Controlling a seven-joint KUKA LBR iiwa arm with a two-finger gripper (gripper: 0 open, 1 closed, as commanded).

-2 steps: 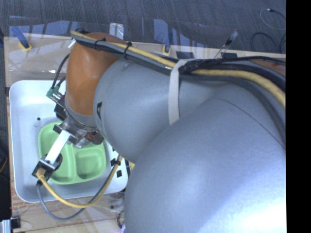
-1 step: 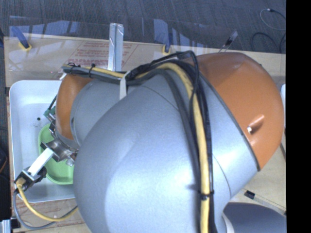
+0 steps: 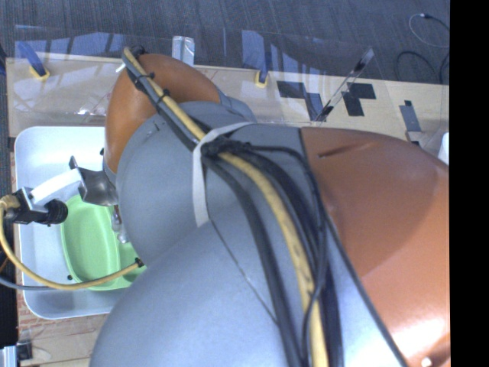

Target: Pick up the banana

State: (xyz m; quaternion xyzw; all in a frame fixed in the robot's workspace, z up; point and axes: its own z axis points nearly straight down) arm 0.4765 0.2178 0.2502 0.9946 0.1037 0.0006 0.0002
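1. Because the grey arm (image 3: 252, 281) reaches in close under the camera, it covers most of the bench. Its orange band (image 3: 157, 90) stands near the far edge, and a wider orange shell (image 3: 382, 220) stands at the right.
2. A bundle of black and yellow cables (image 3: 260, 197) runs along the arm, bound to it by a white strap (image 3: 200, 186).
3. The gripper (image 3: 116, 222) hangs over the left white bin (image 3: 30, 147), at the right side of a light green plastic tub (image 3: 88, 247) that lies in that bin. I cannot tell whether the gripper is open or closed, since the arm hides much of it.
4. I cannot tell where the banana lies, as the arm hides so much of the bench.
5. The bench top (image 3: 61, 90) is a pale, tan, faintly glossy board.
6. Along its far edge sit blue tape strips (image 3: 256, 48), two short yellow tabs (image 3: 37, 71) and a grey tape piece (image 3: 183, 50).
7. Toward the far right, black tape pieces (image 3: 355, 94) lie on the board, and a thin dark rod (image 3: 344, 82) slants across them.
8. Below the bin's near rim, at the lower left, a strip of bare wood grain (image 3: 53, 329) shows.
9. Beyond the bench, the floor is dark grey-blue carpet (image 3: 229, 2) with a fine ribbed weave.
10. Thin black cable loops (image 3: 428, 25) lie on the carpet at the upper right.
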